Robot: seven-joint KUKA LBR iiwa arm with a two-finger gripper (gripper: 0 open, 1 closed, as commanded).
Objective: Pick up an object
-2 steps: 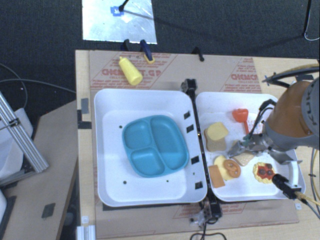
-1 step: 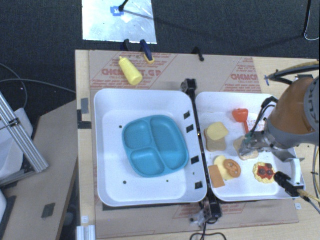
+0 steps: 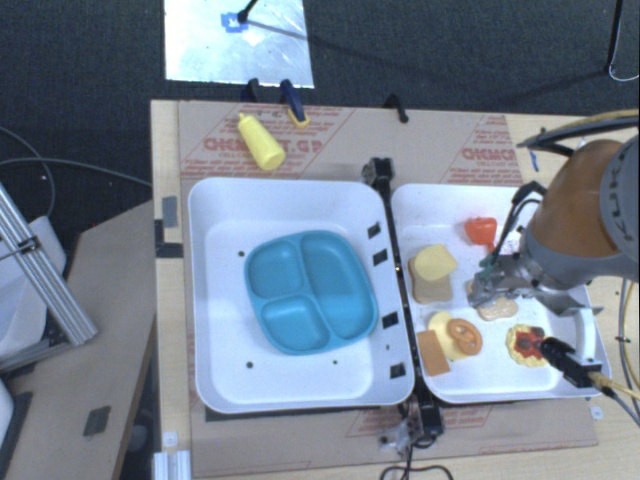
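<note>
My gripper (image 3: pixel 488 290) hangs low over the middle of the right bin (image 3: pixel 440 203), reaching in from the right. Just below its tip lies a pale beige piece (image 3: pixel 499 311), partly covered by it. To its left sits a yellow lump (image 3: pixel 434 262) on a tan block (image 3: pixel 431 289). A red-orange piece (image 3: pixel 481 230) lies further back. Towards the front are an orange block (image 3: pixel 433 353), a yellow piece with an orange disc (image 3: pixel 459 335) and a small pizza-like piece (image 3: pixel 523 344). I see nothing lifted in the gripper.
The left bin (image 3: pixel 215 268) holds a blue divided plate (image 3: pixel 310 290). A yellow bottle (image 3: pixel 260 141) lies on the cardboard behind the bins, near a blue clamp (image 3: pixel 294 104). A black divider (image 3: pixel 392 268) runs between the bins.
</note>
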